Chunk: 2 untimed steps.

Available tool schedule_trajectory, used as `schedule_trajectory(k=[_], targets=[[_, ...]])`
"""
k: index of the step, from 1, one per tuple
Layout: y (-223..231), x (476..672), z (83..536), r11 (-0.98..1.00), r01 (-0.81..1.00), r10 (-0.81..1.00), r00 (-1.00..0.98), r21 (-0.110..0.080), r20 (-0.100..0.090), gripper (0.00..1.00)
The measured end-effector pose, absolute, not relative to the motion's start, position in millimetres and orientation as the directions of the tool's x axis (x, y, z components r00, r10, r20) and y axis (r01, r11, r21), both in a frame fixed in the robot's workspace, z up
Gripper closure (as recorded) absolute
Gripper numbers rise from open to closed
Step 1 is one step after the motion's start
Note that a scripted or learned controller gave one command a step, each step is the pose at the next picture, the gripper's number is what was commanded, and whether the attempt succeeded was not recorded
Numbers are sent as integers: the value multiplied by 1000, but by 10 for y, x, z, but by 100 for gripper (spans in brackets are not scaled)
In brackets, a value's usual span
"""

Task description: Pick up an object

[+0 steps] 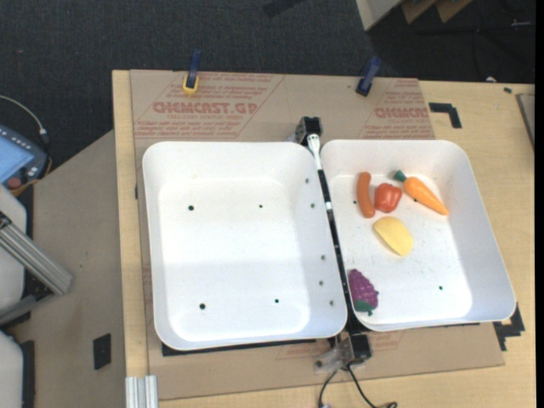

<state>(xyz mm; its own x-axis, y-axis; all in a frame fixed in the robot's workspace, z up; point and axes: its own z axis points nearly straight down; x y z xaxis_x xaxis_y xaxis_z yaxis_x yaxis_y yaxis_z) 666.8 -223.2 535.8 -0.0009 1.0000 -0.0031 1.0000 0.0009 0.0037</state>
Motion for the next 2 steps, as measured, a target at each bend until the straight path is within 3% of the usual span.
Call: schedule_trajectory(k=[2], targets=[[-2232,6668,5358,1,1000,1000,-1,3,-3,100]])
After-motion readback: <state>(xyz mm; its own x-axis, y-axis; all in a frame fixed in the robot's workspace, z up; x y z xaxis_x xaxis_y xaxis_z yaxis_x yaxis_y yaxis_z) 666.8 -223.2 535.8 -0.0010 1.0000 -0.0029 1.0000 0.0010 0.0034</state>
